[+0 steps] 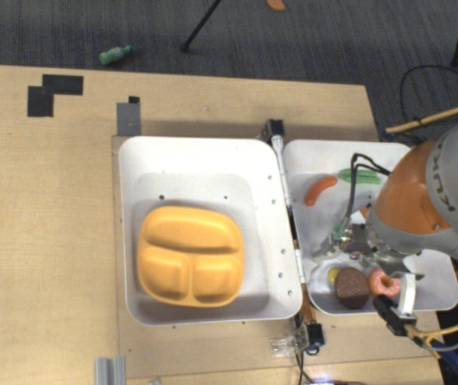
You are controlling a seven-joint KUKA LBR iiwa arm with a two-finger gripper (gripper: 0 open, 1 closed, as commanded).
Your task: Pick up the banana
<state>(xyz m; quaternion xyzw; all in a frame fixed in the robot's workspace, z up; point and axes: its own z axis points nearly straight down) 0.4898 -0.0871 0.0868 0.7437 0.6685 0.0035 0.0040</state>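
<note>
While we look down from the camera view, our arm (429,195) hangs low over the right bin (445,291). We cannot tell what our claw is doing. A small yellow bit (333,277) by the brown lump (351,287) may be the banana, not yet lifted

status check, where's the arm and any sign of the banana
Arm low over the right bin, covering much of it. Banana not identifiable. Around the wrist: orange sausage, green item, brown lump, pink piece.
</note>
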